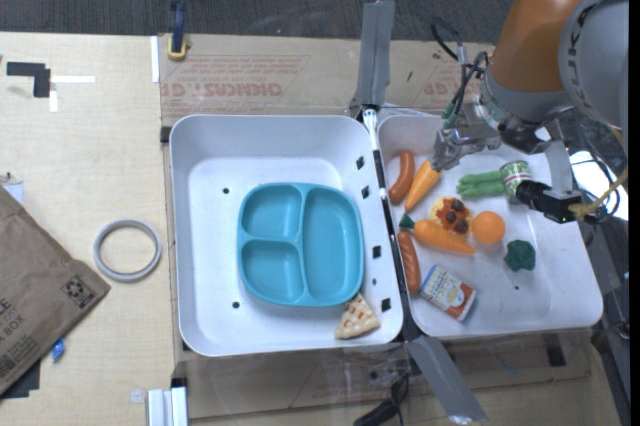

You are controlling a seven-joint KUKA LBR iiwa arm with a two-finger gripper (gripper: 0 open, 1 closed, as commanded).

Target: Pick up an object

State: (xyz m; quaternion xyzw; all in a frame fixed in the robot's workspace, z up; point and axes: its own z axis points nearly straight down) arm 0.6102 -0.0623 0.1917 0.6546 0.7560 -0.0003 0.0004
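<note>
Two shallow white bins are set side by side on the bench; the left bin [190, 214] carries a teal divided plate [300, 244] near its middle, and a toy pizza slice [357, 319] lies at the plate's near right corner, close to the bin's front right corner. The right bin [570, 299] holds the loose toy food; a red sausage [401, 176] lies tilted near its rear left corner, with a carrot [421, 185] just beside it; a second red sausage [409, 260] is laid along the left edge; a small round pizza-like piece [451, 212] sits near the middle, with another carrot [443, 236] just in front of it and an orange ball [488, 228] to its right; a dark green broccoli piece [519, 256] rests toward the right edge; a small printed carton [446, 292] lies near the front edge; a green bundle with a banded wrap [492, 181] is seen toward the rear.

The arm is reached in from the right, and the gripper [447, 150] is positioned over the rear part of the right bin, just above the upper end of the first carrot; whether it is spread or pressed together cannot be told, and nothing is visibly pinched.

Outside the bins, a grey tape ring [127, 248] lies on the bench near the left bin's left edge; a brown cardboard box [30, 294] occupies the front left corner.
</note>
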